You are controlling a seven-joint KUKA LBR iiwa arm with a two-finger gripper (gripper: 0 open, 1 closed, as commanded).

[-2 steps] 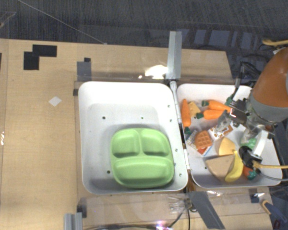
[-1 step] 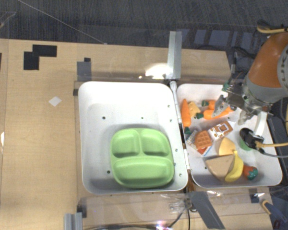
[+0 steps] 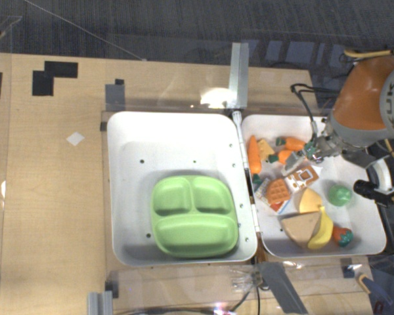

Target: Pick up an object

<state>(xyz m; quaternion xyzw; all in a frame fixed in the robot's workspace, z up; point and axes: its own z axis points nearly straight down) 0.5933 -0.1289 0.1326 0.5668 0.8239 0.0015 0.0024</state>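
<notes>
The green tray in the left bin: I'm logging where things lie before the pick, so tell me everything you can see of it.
The green tray is a light green, smooth, plastic-looking dish with rounded corners and three shallow compartments: two smaller ones along its far side, one long one along its near side. It lies flat and upright on the floor of the left bin, in the near right part, slightly turned against the bin's walls. Its right edge comes close to the bin's right wall; whether they touch cannot be told. Nothing lies in it.
</notes>
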